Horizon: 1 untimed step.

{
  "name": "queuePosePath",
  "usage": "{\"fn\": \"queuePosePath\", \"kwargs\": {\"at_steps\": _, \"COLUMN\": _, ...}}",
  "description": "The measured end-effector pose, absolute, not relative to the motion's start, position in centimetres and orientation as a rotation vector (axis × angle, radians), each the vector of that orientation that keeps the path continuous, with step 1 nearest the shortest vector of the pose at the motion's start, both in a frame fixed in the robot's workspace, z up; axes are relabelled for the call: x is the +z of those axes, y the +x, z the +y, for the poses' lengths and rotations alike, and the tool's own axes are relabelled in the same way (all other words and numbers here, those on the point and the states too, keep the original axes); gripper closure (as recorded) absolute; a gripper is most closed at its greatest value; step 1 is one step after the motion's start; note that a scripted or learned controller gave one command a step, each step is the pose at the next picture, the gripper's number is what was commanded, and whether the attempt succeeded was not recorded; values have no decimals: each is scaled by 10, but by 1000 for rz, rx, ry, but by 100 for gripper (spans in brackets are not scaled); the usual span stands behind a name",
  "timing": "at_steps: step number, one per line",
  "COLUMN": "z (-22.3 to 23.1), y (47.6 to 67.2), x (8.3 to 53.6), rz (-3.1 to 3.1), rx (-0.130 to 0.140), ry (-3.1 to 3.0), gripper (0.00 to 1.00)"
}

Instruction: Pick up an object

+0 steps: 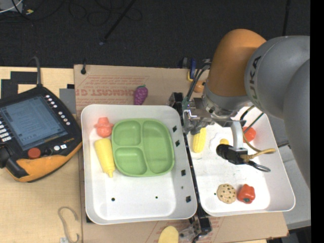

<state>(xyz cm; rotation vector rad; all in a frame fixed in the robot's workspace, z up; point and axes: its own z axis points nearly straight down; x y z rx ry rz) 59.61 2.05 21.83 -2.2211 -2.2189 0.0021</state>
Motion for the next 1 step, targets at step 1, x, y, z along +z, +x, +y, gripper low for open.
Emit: {"fn": "queuePosePath", "kwargs": {"at_steps": 1, "z": 20, "y": 598, "x": 218, "rz": -2219, "rx": 2, "ry": -2222, "gripper": 100}}
